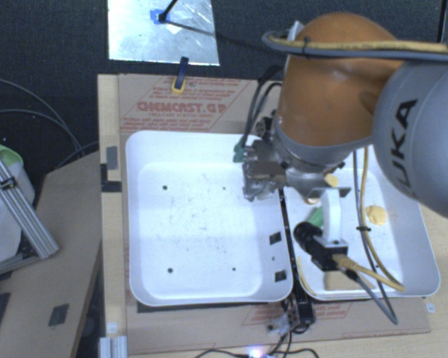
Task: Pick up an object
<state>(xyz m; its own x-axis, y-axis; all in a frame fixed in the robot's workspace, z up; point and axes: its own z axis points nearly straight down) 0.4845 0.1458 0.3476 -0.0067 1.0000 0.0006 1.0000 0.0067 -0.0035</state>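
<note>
My arm reaches in from the right, and its big orange and grey wrist covers much of the right bin (pixel 425 274). The gripper (pixel 255 185) hangs at the right edge of the left bin (pixel 145 222), close to the wall between the two bins. A small yellow object (pixel 376 215) lies in the right bin, to the right of the gripper. A green object (pixel 313 216) peeks out beside the wrist, and a bit of a yellow one (pixel 331 179) shows under the arm. I see nothing held.
The bins rest on a cardboard sheet (pixel 187 103). A shiny metal plate (pixel 160 21) lies beyond the bins at the back. Metal framing (pixel 15 207) stands at the left. Cables (pixel 373 267) trail across the right bin.
</note>
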